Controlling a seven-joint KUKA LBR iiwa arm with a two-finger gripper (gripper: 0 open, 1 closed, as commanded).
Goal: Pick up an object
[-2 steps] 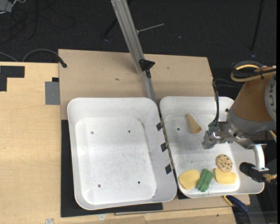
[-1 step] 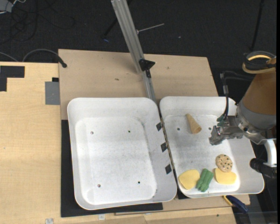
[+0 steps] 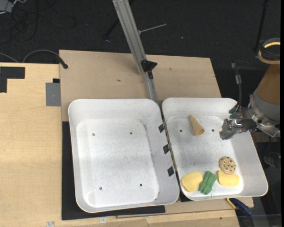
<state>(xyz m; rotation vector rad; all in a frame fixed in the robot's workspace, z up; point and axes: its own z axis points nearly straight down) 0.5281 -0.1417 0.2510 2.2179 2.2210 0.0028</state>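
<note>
The right bin (image 3: pixel 255 167) holds a tan cone-shaped piece (image 3: pixel 196 125) near its back middle. Along its front lie a speckled brown cookie (image 3: pixel 227 164), a yellow piece (image 3: pixel 228 179), a green piece (image 3: pixel 208 181) and another yellow piece (image 3: pixel 192 181). My gripper (image 3: pixel 227 129) hangs over the right side of this bin, to the right of the cone and above the cookie. Nothing shows between its fingers.
The left bin (image 3: pixel 80 126) lies beside the right one, with black clips (image 3: pixel 166 148) along the shared edge. A slanted metal rail (image 3: pixel 132 37) rises behind the bins. The orange-banded arm (image 3: pixel 270 86) stands at the right.
</note>
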